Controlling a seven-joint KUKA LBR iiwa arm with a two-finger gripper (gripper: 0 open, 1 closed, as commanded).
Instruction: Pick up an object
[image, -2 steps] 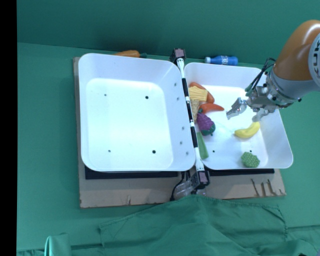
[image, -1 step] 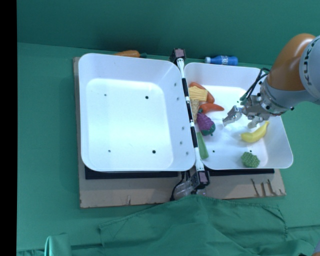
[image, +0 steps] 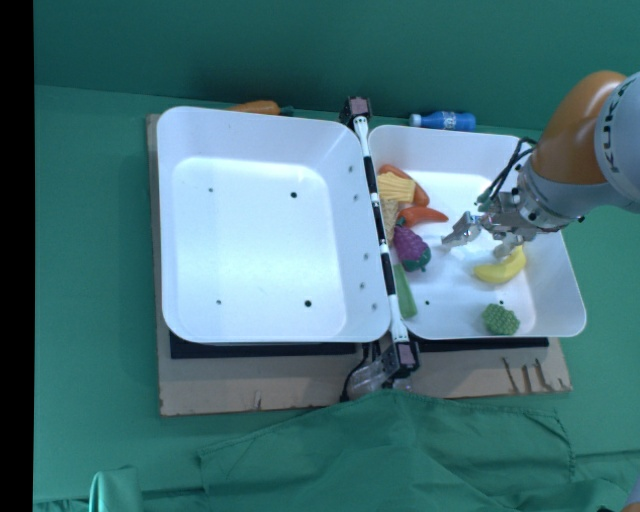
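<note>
Around: blue bottle (image: 444, 121) on bench at 12 o'clock beyond right bin (image: 560, 300).
Right bin: banana (image: 501, 268), green lump (image: 500, 319), grapes (image: 409, 245), carrot (image: 424, 214).
Fingers (image: 468, 232): slightly parted, holding nothing, 10 o'clock of banana.

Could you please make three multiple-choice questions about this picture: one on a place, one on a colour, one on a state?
1. Where does the blue bottle lie?
A. In the left bin
B. On the green cloth behind the right bin
C. In the right bin

2. What colour is the banana?
A. Yellow
B. Red
C. Purple

3. What is the state of the hand?
A. It grips the bottle
B. It rests in the left bin
C. It is over the right bin, with nothing seen between its fingers

Answers:
1 B: the bottle lies outside, past the bin's far rim.
2 A: it is yellow, beside the hand.
3 C: the hand hangs above white bin floor near the banana.
</note>
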